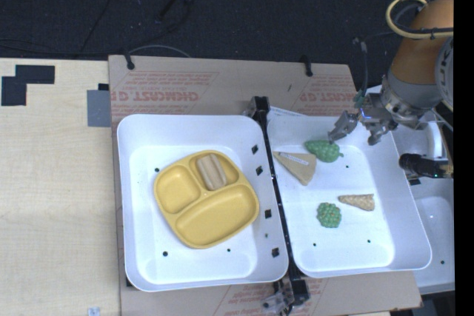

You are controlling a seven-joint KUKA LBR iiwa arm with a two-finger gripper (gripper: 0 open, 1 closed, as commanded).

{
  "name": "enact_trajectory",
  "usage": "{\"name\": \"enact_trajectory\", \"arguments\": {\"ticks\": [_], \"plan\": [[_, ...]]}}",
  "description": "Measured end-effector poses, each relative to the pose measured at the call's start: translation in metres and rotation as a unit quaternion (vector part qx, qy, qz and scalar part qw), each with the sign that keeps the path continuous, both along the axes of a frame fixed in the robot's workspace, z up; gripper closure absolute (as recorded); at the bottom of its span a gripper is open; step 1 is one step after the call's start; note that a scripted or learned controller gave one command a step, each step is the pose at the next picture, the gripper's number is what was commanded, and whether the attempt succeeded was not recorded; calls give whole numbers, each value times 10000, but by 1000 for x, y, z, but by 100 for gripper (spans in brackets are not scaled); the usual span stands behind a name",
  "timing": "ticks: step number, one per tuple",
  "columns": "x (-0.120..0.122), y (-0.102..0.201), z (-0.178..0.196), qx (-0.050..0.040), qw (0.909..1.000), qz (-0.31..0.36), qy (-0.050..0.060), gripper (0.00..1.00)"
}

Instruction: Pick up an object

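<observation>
Right bin (385, 248): wedge (296, 166), cone (358, 201); gripper (360, 127) spread.

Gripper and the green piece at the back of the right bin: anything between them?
Nothing visible. The gripper hangs open above the right bin, just right of the green piece, with bare bin floor between them. The wedge lies on its far side.

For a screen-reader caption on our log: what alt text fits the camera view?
A grey robot arm's open gripper hovers at the right bin's far edge, near a green leafy piece, holding nothing. That bin also holds a tan wedge, a small cone and a green clump; the left bin holds a yellow divided plate.
</observation>
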State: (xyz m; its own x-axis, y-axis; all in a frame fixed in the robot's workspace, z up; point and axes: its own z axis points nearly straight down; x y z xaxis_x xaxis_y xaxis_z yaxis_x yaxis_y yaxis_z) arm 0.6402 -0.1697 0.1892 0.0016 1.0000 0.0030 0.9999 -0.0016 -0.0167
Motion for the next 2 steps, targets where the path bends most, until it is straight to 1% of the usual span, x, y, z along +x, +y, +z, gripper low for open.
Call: {"name": "enact_trajectory", "arguments": {"ticks": [1, 2], "plan": [[3, 0, 10, -11, 10000, 10, -70, 0], [3, -1, -53, -11, 10000, 9, -55, 0]]}}
